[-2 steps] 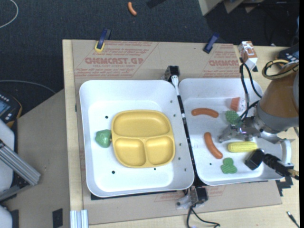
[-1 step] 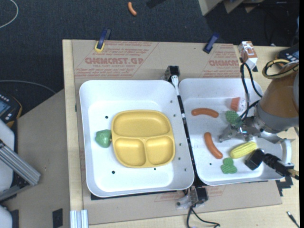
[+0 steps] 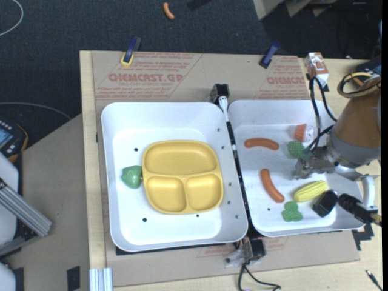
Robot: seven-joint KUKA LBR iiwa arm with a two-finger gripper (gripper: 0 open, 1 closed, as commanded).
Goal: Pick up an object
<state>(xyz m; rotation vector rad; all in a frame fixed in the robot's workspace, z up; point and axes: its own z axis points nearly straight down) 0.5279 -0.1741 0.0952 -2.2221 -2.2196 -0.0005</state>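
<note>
Left bin (image 3: pixel 115 162) and right bin (image 3: pixel 267 117): smooth white plastic, slight sheen. Divided yellow tray (image 3: pixel 182 176): glossy plastic. Toy sausages (image 3: pixel 262 143), corn cob (image 3: pixel 310 191), green pieces (image 3: pixel 291 211): smooth plastic look. Bench top (image 3: pixel 182 71): matt brown board, printed red lettering. Floor (image 3: pixel 60 17): dark, rough carpet.

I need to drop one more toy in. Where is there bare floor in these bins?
Left bin: bare strip behind the yellow tray. Right bin: open back-left corner, behind the upper sausage. Crowded near the gripper, among the corn and broccoli.
</note>
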